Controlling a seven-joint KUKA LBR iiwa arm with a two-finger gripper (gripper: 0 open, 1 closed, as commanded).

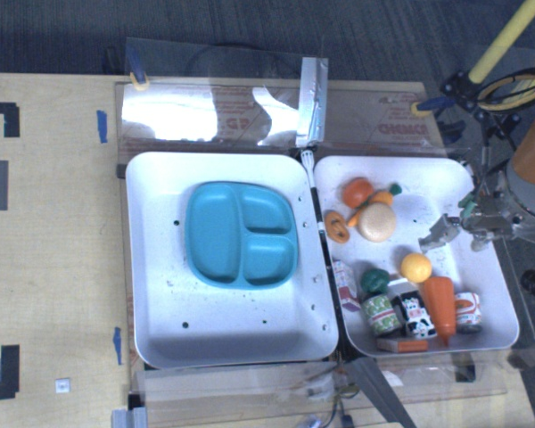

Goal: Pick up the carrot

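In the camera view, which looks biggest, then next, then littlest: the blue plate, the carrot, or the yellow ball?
1. The blue plate, by far the largest.
2. The carrot, much smaller than the plate.
3. The yellow ball, smallest, sitting just beside the carrot's top end.

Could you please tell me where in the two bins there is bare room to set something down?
The left bin has bare white floor all around the blue divided plate, widest along its near edge. In the right bin, the far corner beyond the gripper is free. Its near half is crowded: the carrot, yellow ball and small cans sit packed together.
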